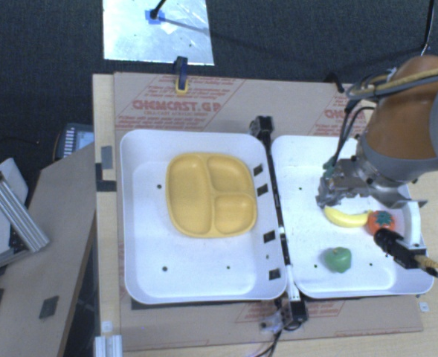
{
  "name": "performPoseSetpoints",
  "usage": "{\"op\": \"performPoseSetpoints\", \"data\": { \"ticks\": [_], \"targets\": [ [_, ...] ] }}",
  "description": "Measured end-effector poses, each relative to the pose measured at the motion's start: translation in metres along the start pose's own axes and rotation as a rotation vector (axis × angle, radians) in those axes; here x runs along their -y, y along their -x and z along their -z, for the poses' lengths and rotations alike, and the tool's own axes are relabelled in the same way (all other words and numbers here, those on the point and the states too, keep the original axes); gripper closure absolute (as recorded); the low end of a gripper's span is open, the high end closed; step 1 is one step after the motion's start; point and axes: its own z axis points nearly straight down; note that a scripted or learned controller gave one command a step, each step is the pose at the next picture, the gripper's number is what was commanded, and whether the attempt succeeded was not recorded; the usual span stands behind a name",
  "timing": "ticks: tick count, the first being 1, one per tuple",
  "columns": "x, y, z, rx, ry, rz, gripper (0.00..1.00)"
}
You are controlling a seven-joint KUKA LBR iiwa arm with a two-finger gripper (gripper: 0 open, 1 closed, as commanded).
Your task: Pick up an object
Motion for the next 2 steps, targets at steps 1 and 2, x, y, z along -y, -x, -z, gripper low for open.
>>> {"op": "performPoseSetpoints", "data": {
  "ticks": [1, 2],
  "targets": [
    [-0.009, -0.064, -0.006, -0.001, 0.0, 0.002, 1.0],
    [-0.02, -0.113, -0.004, -0.001, 0.001, 0.001, 1.0]
  ]
}}
